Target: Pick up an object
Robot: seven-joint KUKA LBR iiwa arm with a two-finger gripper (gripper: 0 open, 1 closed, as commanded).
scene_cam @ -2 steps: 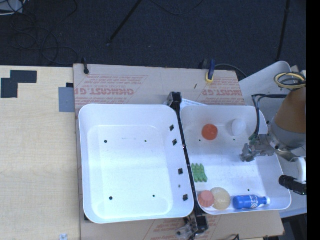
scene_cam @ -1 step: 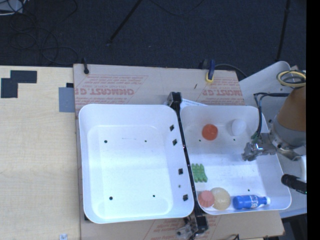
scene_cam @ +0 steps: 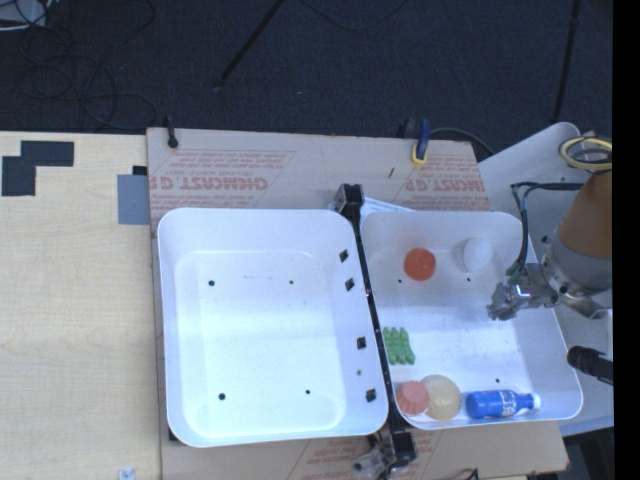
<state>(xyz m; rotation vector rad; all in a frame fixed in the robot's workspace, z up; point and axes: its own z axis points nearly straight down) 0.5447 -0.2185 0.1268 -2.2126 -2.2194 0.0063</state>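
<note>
White plastic bins side by side on printed cardboard; gripper [scene_cam: 503,303] low over the right bin [scene_cam: 548,368], near its right wall.
Landmark = black divider [scene_cam: 366,308] between the bins; left bin [scene_cam: 180,268] just left of it, smooth floor with small dark holes; right of divider, in the right bin: round orange-red ball [scene_cam: 420,263] towards the far side, pale white round object [scene_cam: 477,254] further right of that, ridged green piece [scene_cam: 398,346] close beside the divider, pink round object [scene_cam: 412,397] and pale yellow ball [scene_cam: 441,396] touching at the near rim, blue bottle [scene_cam: 500,403] lying flat further right along that rim; gripper is metallic, too small and blurred, cannot tell jaw state, nothing visibly held; bare floor mid-bin between ball, bottle and gripper.
</note>
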